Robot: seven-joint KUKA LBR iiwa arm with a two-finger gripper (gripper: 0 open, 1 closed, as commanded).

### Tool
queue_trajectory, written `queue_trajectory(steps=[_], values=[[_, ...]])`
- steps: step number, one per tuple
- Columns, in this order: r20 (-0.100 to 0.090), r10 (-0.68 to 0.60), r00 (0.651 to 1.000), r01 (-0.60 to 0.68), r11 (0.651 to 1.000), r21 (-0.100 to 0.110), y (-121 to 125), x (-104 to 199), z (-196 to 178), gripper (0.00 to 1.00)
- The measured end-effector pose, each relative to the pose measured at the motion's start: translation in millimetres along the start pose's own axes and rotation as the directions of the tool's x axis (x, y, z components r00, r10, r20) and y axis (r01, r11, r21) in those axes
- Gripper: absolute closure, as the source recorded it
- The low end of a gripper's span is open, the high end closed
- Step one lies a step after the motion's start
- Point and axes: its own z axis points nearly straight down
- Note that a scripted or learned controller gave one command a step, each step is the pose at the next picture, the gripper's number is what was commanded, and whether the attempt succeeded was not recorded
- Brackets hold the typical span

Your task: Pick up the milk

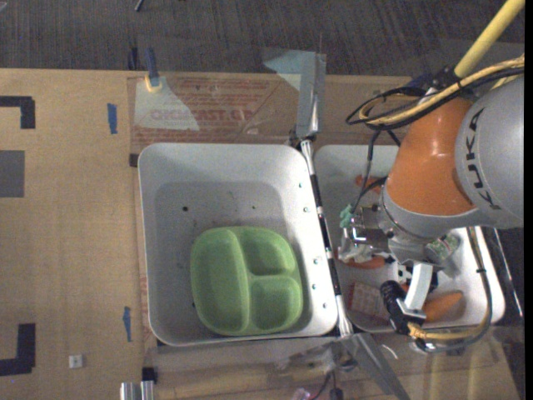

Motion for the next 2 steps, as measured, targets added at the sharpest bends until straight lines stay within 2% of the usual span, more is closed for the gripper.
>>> queue_trajectory(steps=[1, 2], values=[[0.0, 0.0, 1.0, 0.0, 1.0, 0.0, 1, 0, -9, 1.0], [0.001, 0.019, 1.0, -0.019, 1.0, 0.0, 30, -30, -19, 1.0]])
